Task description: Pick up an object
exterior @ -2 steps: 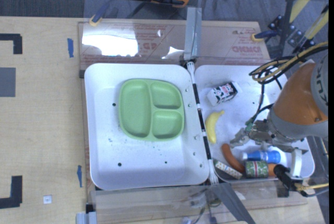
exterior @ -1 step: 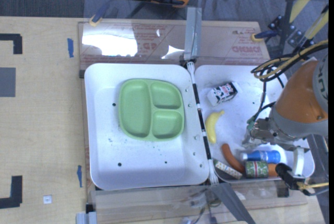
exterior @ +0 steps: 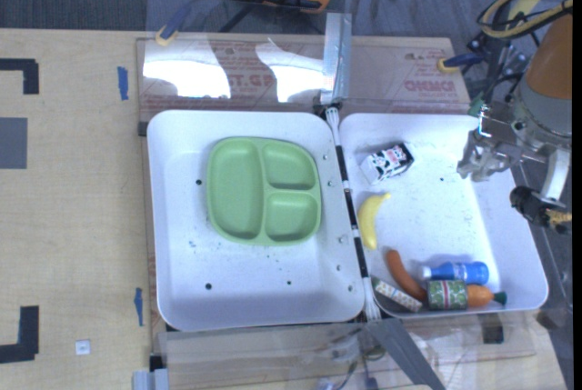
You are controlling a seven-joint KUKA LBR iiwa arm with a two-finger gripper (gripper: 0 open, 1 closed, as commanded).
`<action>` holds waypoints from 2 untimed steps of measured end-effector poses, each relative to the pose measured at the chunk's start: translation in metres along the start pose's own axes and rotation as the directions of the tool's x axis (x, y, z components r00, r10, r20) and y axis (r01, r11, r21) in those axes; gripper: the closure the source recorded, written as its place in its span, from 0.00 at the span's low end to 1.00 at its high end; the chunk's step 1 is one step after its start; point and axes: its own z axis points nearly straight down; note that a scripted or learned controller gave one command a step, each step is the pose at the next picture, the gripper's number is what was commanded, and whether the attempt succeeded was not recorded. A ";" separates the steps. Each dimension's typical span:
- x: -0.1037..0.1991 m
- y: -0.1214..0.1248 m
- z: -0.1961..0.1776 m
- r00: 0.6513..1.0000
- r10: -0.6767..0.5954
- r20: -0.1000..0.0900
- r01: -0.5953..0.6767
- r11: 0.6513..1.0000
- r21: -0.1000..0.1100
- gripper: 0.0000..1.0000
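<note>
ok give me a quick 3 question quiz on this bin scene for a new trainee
1. True or false: the green divided plate lies in the left bin.
2. Which item lies nearest the divider between the bins? A) banana B) blue bottle C) black-and-white carton
3. Fill in: the gripper is over the ____ bin's far right part, with nothing seen between its fingers.

Key
1. True.
2. A, the banana; the carton sits further into the right bin, and the blue bottle is by the near wall with the green can and sausage.
3. Right.
</note>
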 end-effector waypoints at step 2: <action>0.107 0.040 -0.008 0.996 -0.087 0.000 0.087 0.996 0.002 1.00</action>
